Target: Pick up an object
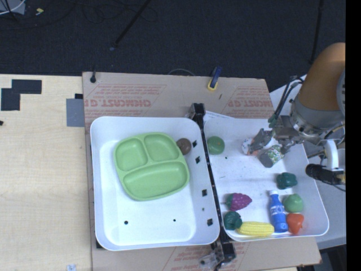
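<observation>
My tool (pixel 269 147) is over the upper part of the right bin (pixel 321 208), arm coming from the right side. Fingers are around a small grey-green object (pixel 272 156) w/ a whitish piece (pixel 248 146) just beside it, but I cannot tell how far the tool is open or if it really grips. In the right bin also: green ball (pixel 215 145), dark green thing (pixel 286 180), purple grapes (pixel 240 201), blue bottle (pixel 276 210), corn (pixel 255 228), red-orange piece (pixel 295 223). Left bin (pixel 107 208) has a green divided plate (pixel 151 166) and a brown ball (pixel 184 146) touching its edge. Both on the worktop (pixel 39 168).
</observation>
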You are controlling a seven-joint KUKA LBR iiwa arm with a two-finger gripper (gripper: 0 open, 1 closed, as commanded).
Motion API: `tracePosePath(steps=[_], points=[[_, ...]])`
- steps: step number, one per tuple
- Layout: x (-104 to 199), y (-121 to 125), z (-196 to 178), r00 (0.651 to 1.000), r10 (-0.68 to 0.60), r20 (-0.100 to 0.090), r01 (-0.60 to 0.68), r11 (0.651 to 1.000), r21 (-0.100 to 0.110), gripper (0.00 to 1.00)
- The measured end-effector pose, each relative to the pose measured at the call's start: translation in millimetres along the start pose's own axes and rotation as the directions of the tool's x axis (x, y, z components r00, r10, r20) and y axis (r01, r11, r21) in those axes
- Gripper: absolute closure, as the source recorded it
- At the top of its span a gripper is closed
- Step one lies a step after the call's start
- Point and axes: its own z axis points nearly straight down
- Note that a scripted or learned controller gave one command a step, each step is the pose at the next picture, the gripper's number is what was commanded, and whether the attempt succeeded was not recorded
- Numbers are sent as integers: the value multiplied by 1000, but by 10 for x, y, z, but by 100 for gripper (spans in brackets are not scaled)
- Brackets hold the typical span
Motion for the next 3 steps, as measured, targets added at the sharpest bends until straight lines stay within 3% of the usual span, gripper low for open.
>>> tracePosePath(steps=[1,3], points=[[-3,29,-75,1000,-2,2,2,1000,-14,0],[-65,-120,1105,1000,-2,1,2,1000,-6,0]])
